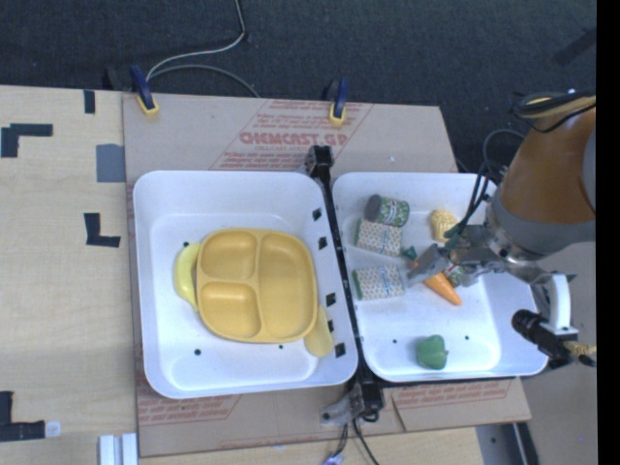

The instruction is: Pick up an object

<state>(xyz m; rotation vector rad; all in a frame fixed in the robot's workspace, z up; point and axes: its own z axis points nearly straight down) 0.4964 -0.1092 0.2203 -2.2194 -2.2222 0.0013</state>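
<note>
Left bin (155,356) — shallow, white, with rounded corners, lying on a brown cardboard sheet (281,139) printed with red lettering. It holds a yellow divided tray (257,284) with three compartments, set near the bin's middle and turned slightly askew. A yellow piece (184,269) shows from under the tray's left edge, and another pale yellow piece (320,340) from under its lower right corner, close to the bin's right wall.

Clamps: one blue and yellow clamp (144,93) at the cardboard's far left corner, a second (336,103) at the middle of its far edge.

Right bin (484,361) — same make, touching the left bin along a black divider (339,279). Contents, left to right:
- a small patterned box (378,282), greenish white, lying flat near the bin's left wall;
- a second patterned box (379,236) just beyond it, toward the far edge;
- a small green can (387,208) on its side, touching that second box;
- a green rounded lump (432,352) near the bin's near edge, well apart from the rest;
- a pale yellow knobbly item (443,224), like a corn cob, toward the far edge;
- an orange carrot-shaped piece (446,289), tapered, lying at a slant in the bin's middle, partly under the gripper.

Gripper (436,263) — grey metal, low over the right bin's middle, right at the carrot-shaped piece. Whether its fingers are parted or closed cannot be told. Behind it the arm's orange band (547,168) hangs above the bin's right edge.
</note>
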